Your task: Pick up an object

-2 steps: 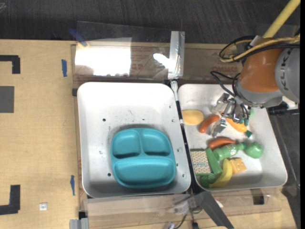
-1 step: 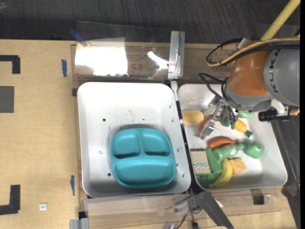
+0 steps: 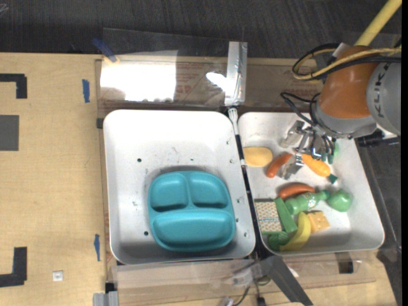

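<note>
My gripper (image 3: pixel 299 150) hangs low over the upper middle of the right bin (image 3: pixel 370 225), under the orange wrist band. Its metal fingers (image 3: pixel 294 161) point down-left among toy food. A red-orange sausage-like piece (image 3: pixel 278 165) lies right at the fingertips, and an orange carrot (image 3: pixel 317 164) sits just to their right. A pale yellow potato-shaped piece (image 3: pixel 258 156) lies to the left. Whether anything is between the fingers is hidden.
Lower in the right bin lie a red chili (image 3: pixel 296 189), a green bottle-like toy (image 3: pixel 319 201), a banana (image 3: pixel 301 233), a green vegetable (image 3: pixel 282 222) and a small packet (image 3: pixel 268 214). The left bin (image 3: pixel 127 139) holds a teal divided tray (image 3: pixel 190 209). A clear plastic sheet (image 3: pixel 166 75) lies behind.
</note>
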Controlling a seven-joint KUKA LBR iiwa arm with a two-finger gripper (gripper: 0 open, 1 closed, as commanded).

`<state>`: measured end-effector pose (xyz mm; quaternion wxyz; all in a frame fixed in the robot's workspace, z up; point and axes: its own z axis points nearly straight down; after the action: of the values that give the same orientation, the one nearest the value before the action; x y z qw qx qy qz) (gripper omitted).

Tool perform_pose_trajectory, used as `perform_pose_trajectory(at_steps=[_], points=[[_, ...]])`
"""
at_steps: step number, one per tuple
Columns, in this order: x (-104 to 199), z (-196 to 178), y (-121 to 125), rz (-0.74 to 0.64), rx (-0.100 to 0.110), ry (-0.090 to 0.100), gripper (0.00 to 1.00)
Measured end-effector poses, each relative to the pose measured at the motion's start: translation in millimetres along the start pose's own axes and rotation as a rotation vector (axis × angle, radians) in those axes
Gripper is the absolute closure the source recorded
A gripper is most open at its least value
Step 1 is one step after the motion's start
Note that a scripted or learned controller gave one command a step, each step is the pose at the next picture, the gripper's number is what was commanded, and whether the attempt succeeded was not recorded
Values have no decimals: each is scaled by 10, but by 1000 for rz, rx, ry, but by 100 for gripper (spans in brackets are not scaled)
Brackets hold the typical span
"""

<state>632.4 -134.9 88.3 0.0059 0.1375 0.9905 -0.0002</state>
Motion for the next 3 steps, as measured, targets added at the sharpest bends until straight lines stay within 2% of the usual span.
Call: perform_pose_trajectory(at_steps=[1,2,3], points=[[-148,8,-564,-180,1,1,0],[-187,-139,-550,-179,0,-14,100],[135,-912,344,-369,-3,-2,100]])
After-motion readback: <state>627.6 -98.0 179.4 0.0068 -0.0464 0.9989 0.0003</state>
